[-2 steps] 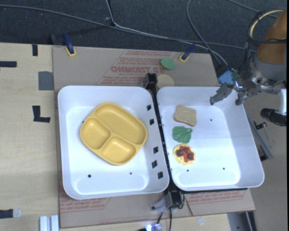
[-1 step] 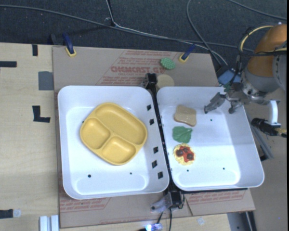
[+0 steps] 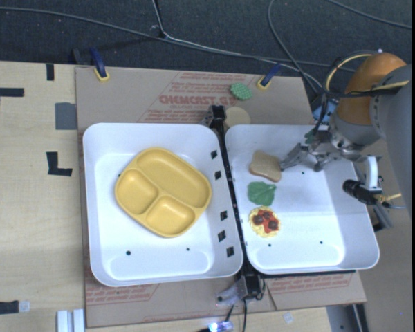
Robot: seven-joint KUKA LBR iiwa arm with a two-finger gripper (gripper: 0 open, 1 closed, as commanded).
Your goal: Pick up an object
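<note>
The right bin (image 3: pixel 332 251) holds three small items. A tan bread-like slice (image 3: pixel 265 165) lies near its upper left. Below it are a green leaf (image 3: pixel 261 193) and a yellow piece with red topping (image 3: pixel 265 222). My gripper (image 3: pixel 303 164) hovers low over the bin's upper middle, just right of the tan slice, its fingers spread open with nothing between them. The left fingertip (image 3: pixel 285 164) points at the slice and stands a little apart from it.
A yellow divided plate (image 3: pixel 163 191) lies in the left bin (image 3: pixel 111 254). A green waffle-patterned piece (image 3: pixel 241 90) and a pale round piece (image 3: pixel 237 115) sit on the cardboard behind the bins. Cables run across the dark floor at the back.
</note>
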